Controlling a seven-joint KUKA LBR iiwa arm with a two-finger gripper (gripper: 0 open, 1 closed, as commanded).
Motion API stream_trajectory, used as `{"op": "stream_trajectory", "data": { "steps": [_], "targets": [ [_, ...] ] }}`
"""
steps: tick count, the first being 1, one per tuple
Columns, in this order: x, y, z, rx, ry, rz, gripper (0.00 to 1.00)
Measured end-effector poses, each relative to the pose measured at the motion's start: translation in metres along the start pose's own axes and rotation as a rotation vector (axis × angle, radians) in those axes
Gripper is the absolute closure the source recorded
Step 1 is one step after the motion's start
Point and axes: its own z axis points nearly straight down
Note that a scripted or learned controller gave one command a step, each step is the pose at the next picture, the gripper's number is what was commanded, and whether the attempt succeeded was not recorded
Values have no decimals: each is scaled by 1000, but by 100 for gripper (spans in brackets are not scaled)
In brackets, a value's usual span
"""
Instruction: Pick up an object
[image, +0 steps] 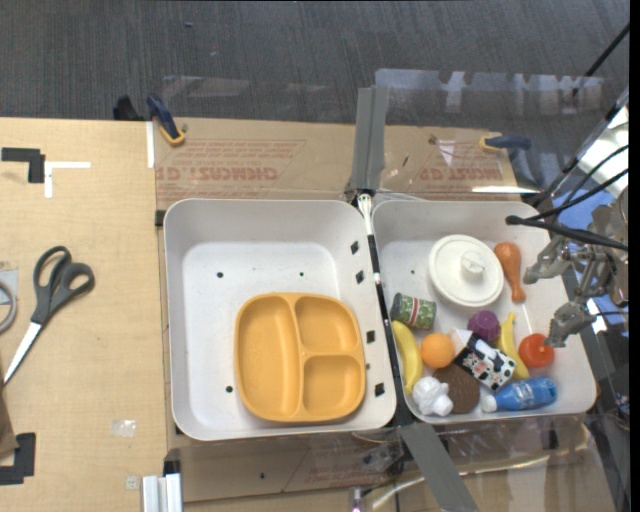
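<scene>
So going left to right: there's a pair of scissors (50, 290) lying on the bench (90, 380), well away from everything that matters. Then the left bin (200, 240), which just has a yellow divided tray (298, 356) sitting in it, nothing graspable nearby.

The right bin (400, 250) is where all the clutter lives. A small green can (414, 311) lies near the divider, a banana (407, 355) just below it, then an orange ball (438, 349), a white crumpled thing (433, 395), a brown lump (459, 385) and a black-and-white cow-patterned block (487, 362). Above those is a white round lidded dish (466, 269), a purple bit (485, 325), an orange carrot-like piece (511, 267) and a blue bottle (524, 394) lying on its side along the front wall.

The key bit: a red-orange tomato-like object (535, 350) sits at the far right of the pile, and the claw (565, 325) hangs just beside it, up and to the right. So the nearest candidate lies down-left of the claw, a short drop away. It's roundish, so no real long axis to line up with.

As for the claw itself, it's too tangled in cables and glare to tell how far apart it stands, and nothing visibly sits in it.
</scene>
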Motion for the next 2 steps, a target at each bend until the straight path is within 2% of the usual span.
{"op": "stream_trajectory", "data": {
  "steps": [1,2],
  "targets": [
    [-61,-18,101,0,0,115,0],
    [-104,-49,172,2,-11,214,0]
  ]
}}
